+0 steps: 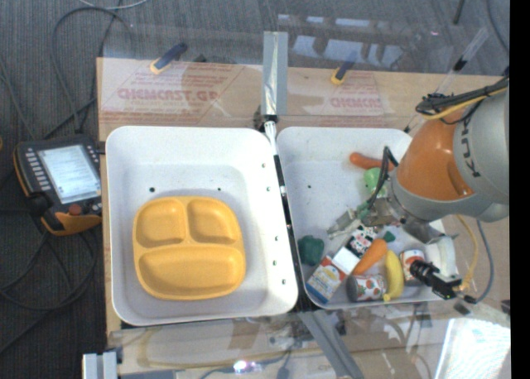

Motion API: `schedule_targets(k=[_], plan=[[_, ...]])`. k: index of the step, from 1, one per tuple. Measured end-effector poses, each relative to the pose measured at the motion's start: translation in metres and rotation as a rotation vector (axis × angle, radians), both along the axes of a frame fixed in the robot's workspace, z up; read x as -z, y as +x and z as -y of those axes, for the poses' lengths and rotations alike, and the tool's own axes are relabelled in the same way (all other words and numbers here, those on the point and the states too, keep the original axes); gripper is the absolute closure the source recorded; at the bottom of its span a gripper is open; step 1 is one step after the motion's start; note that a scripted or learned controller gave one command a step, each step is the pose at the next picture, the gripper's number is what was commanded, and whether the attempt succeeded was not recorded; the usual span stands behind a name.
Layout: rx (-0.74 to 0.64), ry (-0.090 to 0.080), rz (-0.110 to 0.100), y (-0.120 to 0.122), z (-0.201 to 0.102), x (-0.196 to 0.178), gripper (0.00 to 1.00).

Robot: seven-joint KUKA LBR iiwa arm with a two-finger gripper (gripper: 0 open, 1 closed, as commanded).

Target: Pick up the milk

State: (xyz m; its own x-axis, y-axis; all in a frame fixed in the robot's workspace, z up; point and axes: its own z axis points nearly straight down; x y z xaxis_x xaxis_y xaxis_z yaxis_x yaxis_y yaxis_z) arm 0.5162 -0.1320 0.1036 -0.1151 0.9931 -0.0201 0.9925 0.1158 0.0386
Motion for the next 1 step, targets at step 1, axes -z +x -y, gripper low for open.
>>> schedule_targets(k=[1], plan=[[0.023,-0.002,-0.012,-0.0251,0.0,0.0103,0.0]])
